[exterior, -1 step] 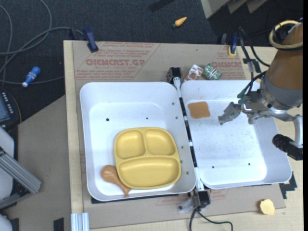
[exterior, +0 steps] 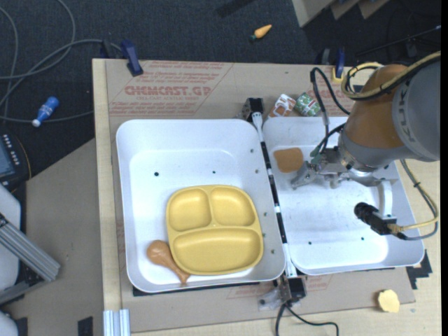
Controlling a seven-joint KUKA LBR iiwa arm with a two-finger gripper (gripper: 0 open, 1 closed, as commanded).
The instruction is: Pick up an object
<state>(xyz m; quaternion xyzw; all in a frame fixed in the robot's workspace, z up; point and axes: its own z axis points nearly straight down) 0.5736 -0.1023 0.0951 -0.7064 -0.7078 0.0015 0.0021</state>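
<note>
You are looking down on a cardboard-covered bench (exterior: pixel 168 89) printed with red lettering, with two shallow white bins side by side on it. The left bin (exterior: pixel 140 152) holds a yellow divided plate (exterior: pixel 212 228) with three compartments, and a tan toy drumstick (exterior: pixel 166 257) lies at the plate's lower left, its end tucked against the rim. In the right bin (exterior: pixel 336 247), a small brown block (exterior: pixel 288 159) sits near the upper left corner, close to the wall shared by the bins. The arm (exterior: pixel 392 117) reaches in from the right, its orange band above the wrist, and the gripper (exterior: pixel 316 175) hangs low over the right bin, just right of the brown block; you cannot tell from here how its claw stands, as the metal parts blur together. Some crumpled packets (exterior: pixel 295 104) lie on the bench behind the right bin. A yellow lump (exterior: pixel 388 300) rests at the bench's lower right corner. Blue clamps (exterior: pixel 131 57) grip the far edge. Around the bench the floor is dark carpet (exterior: pixel 56 19), with grey cables (exterior: pixel 42 47), a blue and white bottle (exterior: pixel 44 110) at left and a small orange item (exterior: pixel 262 31) beyond the far edge
</note>
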